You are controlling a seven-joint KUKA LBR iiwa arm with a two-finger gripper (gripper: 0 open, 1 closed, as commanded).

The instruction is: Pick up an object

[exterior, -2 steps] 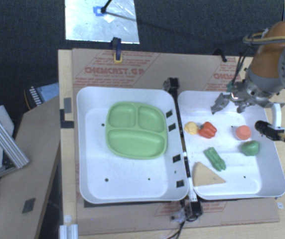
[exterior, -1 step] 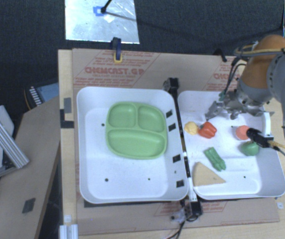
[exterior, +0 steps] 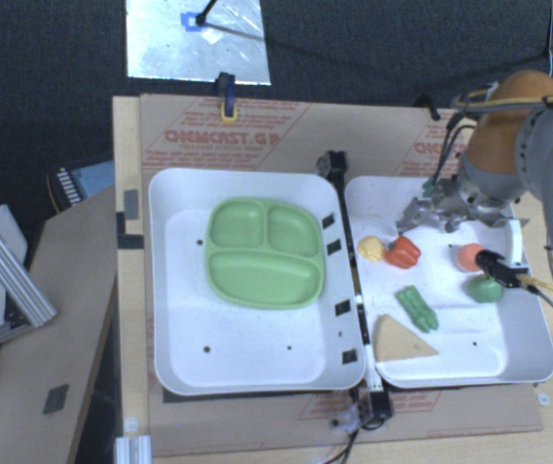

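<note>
Arm (exterior: 538, 133) is seen entering from the right, bent down over the right bin (exterior: 523, 351). End effector (exterior: 429, 211) is lowered near the bin's upper left; whether it is spread or pressed together cannot be told. Nothing is seen between it. Red pepper (exterior: 404, 251) and yellow piece (exterior: 370, 249) lie just below it, touching each other. Green pod (exterior: 417, 308), tan wedge (exterior: 402, 340), orange ball (exterior: 469, 256) and green ball (exterior: 486, 289) are scattered in the same bin. Green tray (exterior: 263, 252) sits in the left bin (exterior: 175, 356).

A green 3-compartment plastic plate (exterior: 263, 252) lies in the left white bin (exterior: 175, 346). The right white bin (exterior: 518, 356) holds small toy foods under the grey arm's gripper (exterior: 436, 211).
</note>
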